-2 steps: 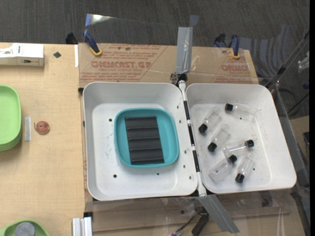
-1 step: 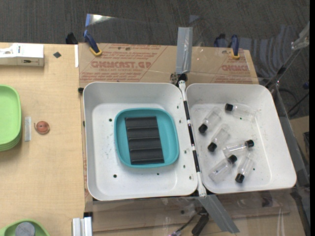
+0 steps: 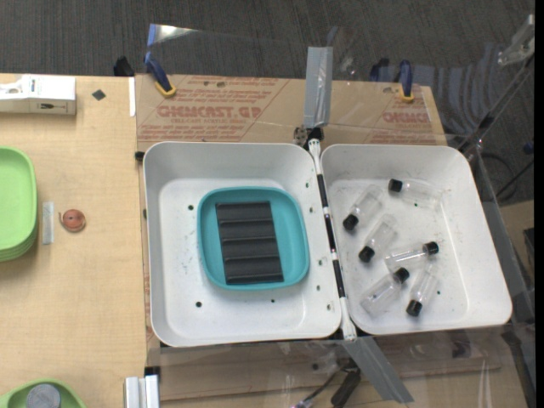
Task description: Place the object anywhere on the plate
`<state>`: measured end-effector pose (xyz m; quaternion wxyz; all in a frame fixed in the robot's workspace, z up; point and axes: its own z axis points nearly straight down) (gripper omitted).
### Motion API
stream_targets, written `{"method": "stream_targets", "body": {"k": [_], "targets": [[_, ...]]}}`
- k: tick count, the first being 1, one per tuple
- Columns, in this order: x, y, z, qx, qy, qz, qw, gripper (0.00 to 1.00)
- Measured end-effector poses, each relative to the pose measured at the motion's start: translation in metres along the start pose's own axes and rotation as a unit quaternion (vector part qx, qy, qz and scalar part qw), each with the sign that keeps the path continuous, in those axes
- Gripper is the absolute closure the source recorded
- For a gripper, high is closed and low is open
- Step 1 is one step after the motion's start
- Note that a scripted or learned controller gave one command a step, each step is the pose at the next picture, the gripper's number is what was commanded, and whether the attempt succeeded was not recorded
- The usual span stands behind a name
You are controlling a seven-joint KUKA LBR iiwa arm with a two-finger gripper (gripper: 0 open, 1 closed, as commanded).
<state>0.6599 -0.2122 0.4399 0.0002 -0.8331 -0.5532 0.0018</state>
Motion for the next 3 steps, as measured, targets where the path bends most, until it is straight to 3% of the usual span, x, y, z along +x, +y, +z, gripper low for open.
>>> {"method": "stream_targets", "body": {"k": [3], "targets": [[-0.0001,0.0000,0.0001,0.000,0.000,0.000,1.0000,0.00]]}}
